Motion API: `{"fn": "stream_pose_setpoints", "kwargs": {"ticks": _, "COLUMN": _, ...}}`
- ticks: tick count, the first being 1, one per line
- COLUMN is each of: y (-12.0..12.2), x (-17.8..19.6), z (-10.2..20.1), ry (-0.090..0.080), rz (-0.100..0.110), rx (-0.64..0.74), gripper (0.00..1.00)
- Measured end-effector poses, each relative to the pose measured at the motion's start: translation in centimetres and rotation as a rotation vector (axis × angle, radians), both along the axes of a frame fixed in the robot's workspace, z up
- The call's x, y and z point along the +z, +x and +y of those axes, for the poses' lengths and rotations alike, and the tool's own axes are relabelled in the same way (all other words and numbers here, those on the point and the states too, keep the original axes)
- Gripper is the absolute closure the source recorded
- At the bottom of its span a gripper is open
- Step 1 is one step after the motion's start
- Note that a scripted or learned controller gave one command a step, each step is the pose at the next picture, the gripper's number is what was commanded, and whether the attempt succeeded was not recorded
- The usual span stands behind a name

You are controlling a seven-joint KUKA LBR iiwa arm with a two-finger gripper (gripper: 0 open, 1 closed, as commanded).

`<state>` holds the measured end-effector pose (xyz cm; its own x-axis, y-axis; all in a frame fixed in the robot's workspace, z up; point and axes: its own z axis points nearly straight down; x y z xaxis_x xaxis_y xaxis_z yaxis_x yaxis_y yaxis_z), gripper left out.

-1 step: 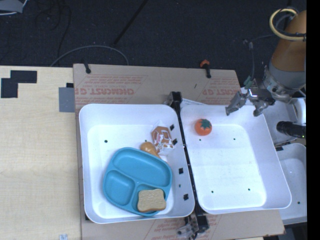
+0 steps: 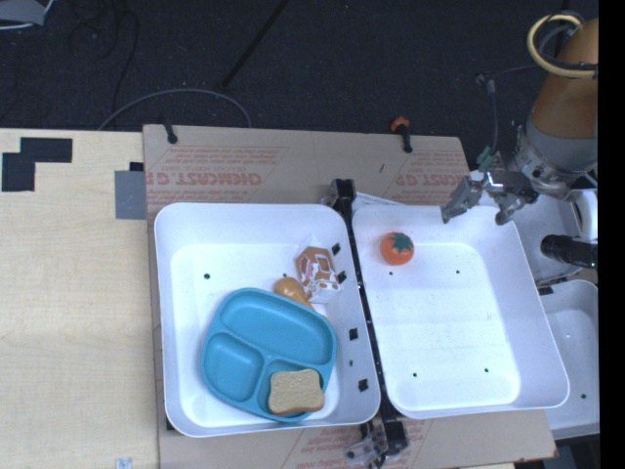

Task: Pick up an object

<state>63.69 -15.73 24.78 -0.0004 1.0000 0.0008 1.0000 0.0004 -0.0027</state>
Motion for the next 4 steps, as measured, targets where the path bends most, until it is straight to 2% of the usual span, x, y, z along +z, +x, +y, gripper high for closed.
{"fn": "stream_pose_setpoints", "kwargs": {"ticks": 2, "y": -0.5, "x": -12.7, "z": 0.2, "ry": 0.001, "rz": 0.005, "rx": 0.0, "gripper": 0.0}}
{"fn": "stream_pose_setpoints", "kwargs": {"ticks": 3, "y": -0.5, "x": -16.2, "z": 0.4, "ry": 0.0, "rz": 0.002, "rx": 0.0, "gripper": 0.0}}
{"fn": "stream_pose_setpoints", "kwargs": {"ticks": 4, "y": -0.5, "x": -15.0, "z": 0.3, "ry": 0.0, "rz": 0.001, "rx": -0.002, "gripper": 1.0}}
